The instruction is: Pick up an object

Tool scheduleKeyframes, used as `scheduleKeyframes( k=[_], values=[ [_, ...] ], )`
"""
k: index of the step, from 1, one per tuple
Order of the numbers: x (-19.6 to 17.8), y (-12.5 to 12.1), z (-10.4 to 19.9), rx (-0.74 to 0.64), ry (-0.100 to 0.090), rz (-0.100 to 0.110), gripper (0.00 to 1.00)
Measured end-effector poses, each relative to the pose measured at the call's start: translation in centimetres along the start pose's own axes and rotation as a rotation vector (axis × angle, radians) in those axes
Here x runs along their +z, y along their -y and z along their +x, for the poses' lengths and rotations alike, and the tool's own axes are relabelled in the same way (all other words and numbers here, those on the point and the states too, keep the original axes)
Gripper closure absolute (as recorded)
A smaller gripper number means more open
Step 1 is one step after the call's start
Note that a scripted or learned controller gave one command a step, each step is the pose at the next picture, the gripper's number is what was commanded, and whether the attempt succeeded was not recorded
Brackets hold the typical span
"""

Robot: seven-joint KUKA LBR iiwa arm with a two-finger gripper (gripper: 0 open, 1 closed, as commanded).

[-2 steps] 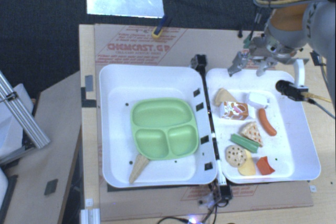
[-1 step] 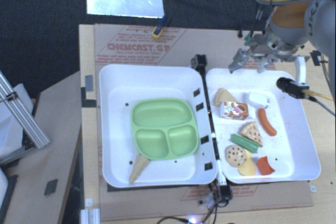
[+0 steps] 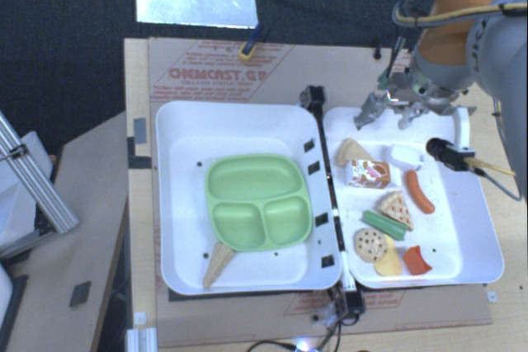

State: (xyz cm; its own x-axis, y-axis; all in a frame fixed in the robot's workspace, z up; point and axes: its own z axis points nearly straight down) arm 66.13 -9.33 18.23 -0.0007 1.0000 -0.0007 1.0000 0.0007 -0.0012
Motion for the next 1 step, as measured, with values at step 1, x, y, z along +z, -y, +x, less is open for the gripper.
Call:
scheduleKeyframes(
  k=[1],
  values=[
    [4.58, -0.30, 0.87, -0.004, -0.001, -0.001, 0.00]
  ],
)
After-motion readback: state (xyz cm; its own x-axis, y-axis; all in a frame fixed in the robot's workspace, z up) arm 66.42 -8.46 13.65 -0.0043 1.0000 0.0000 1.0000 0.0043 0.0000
